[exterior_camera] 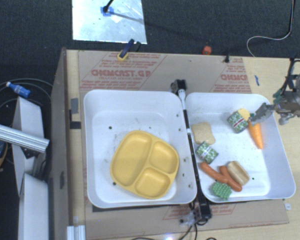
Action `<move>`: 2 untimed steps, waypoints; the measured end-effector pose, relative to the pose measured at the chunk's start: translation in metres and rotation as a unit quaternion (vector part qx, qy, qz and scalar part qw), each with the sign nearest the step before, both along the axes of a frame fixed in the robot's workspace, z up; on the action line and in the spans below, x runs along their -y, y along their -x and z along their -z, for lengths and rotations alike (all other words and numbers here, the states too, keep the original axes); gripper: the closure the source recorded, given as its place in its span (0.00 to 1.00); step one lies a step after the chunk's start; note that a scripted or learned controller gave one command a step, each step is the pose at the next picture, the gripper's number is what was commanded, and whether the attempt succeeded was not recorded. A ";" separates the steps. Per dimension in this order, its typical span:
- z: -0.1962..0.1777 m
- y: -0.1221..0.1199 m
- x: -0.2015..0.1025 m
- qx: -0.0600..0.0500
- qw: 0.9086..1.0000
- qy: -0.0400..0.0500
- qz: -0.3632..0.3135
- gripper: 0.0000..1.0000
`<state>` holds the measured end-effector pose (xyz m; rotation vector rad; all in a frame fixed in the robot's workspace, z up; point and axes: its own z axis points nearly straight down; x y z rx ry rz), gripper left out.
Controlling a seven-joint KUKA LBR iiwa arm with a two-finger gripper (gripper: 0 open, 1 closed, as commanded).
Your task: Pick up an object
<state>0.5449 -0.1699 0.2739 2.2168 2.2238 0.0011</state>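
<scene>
Hovering at the right bin's far right edge, the gripper, whose finger state I cannot tell, should descend squarely over the carrot lying just beside it before closing.

"CHEMCAST GP" in red on the bench's brown sheet.
</scene>
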 end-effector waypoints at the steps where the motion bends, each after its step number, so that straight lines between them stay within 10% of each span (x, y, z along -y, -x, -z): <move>1: 0.070 -0.062 0.023 0.000 1.000 0.000 -0.001 0.00; 2: 0.175 -0.078 0.003 -0.002 1.000 -0.001 -0.001 0.00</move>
